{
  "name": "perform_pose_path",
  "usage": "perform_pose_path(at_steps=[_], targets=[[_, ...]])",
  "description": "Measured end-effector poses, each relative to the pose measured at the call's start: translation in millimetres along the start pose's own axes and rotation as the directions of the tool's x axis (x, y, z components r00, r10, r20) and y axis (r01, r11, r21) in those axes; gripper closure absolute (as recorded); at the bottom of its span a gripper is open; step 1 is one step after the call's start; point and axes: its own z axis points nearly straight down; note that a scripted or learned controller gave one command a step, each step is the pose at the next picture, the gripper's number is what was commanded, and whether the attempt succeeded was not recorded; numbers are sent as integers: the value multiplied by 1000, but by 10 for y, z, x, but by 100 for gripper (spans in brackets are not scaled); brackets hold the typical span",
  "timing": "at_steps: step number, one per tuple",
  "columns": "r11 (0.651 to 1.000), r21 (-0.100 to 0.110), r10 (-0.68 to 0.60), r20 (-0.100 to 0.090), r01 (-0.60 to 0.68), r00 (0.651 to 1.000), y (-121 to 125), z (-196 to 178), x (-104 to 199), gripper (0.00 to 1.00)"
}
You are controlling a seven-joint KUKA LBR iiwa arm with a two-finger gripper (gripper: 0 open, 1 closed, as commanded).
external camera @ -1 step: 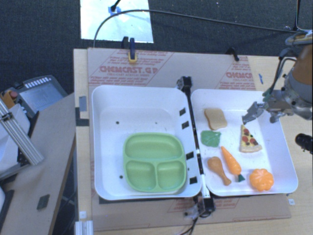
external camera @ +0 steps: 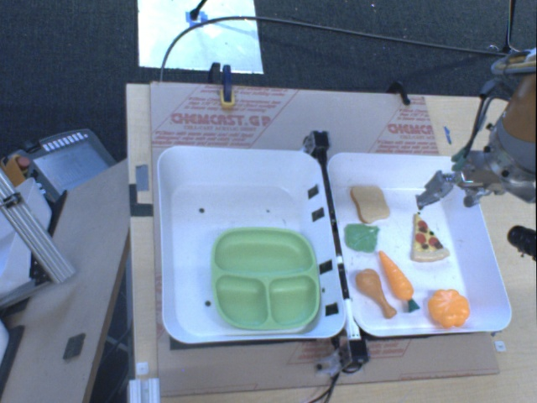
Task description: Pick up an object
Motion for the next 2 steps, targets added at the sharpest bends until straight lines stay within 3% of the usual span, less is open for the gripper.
perform_pose_path(at_steps=[2], targets=[[1000,4,2,-1,-2,1000,-14,975,178,0]])
